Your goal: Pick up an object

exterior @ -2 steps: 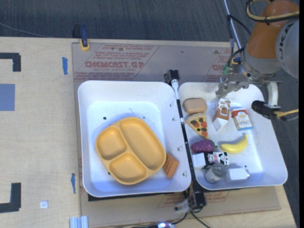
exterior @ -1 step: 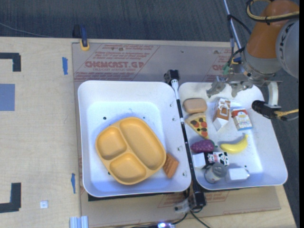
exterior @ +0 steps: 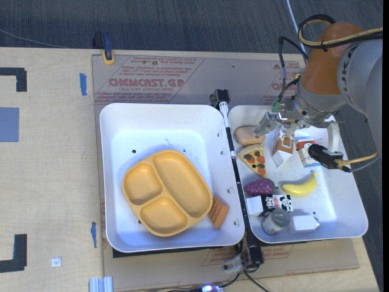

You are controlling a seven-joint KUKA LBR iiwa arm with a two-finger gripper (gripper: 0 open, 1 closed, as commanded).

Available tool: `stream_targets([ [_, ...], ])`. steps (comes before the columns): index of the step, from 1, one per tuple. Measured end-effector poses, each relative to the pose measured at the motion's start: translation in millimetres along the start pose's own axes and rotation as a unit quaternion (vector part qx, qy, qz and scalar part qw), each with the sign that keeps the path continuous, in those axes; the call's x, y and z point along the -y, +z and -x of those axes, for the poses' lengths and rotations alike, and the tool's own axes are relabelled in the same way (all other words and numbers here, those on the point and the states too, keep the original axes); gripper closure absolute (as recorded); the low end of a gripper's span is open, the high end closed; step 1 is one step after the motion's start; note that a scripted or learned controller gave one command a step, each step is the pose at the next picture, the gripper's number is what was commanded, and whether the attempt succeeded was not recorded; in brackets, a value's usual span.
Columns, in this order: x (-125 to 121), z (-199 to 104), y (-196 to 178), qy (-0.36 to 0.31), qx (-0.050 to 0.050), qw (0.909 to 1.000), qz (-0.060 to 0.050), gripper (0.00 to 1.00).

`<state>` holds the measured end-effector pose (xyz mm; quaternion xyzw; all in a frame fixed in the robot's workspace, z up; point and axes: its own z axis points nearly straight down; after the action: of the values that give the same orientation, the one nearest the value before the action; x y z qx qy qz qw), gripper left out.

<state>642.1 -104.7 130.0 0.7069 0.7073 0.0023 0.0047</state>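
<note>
The gripper (exterior: 285,126) hangs low over the far part of the right bin (exterior: 346,221). Whether it is open or shut, I cannot tell — the wrist hides that part.

Just under it sits a small orange-and-white box (exterior: 284,149), near the middle of the bin's far half. That looks like the thing to grab. A good try would come straight down on the box and squeeze its two flat sides, not a corner.

It is crowded here. A pizza slice toy (exterior: 253,159) lies by the bin's left wall, with a tan bread piece (exterior: 246,135) at the far left corner. A banana (exterior: 301,186) and purple grapes (exterior: 259,187) lie nearer the middle — a tin can (exterior: 275,221) sits by the near edge.

The left bin (exterior: 121,132) holds a yellow divided plate (exterior: 166,192), with bare floor along the far edge.
</note>
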Motion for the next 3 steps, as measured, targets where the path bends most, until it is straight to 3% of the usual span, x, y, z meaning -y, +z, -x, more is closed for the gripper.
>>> stream_targets([
  [3, 0.4, -0.3, 0.7, 0.000, 0.001, 1.0000, 0.002, 0.00],
])
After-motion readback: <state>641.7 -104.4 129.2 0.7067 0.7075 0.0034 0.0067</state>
